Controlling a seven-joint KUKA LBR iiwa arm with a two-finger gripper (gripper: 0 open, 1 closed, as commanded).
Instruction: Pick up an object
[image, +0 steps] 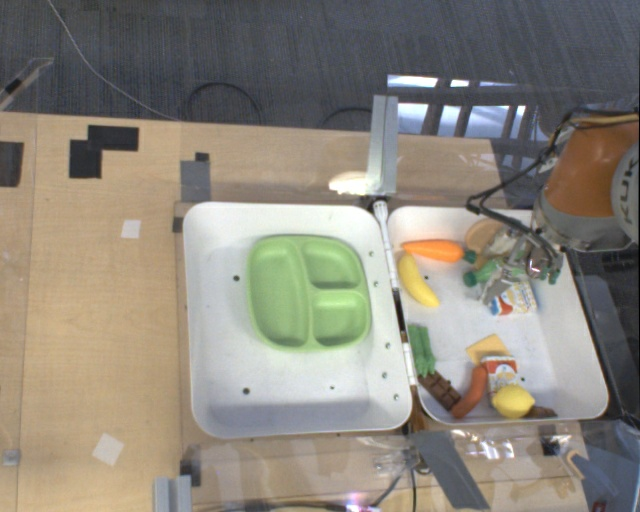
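Pale wooden desk (90, 330) with black tape marks (100, 146) up top, dark grey ribbed carpet floor (250, 50) behind, thin cable (110, 80) trailing across it.

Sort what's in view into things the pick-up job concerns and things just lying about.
Job:
tool, low in the right bin
carrot
banana
lemon
sausage
small carton beside the tool

Lying about:
green divided plate in the left bin
black markers on the bench
cable on the floor
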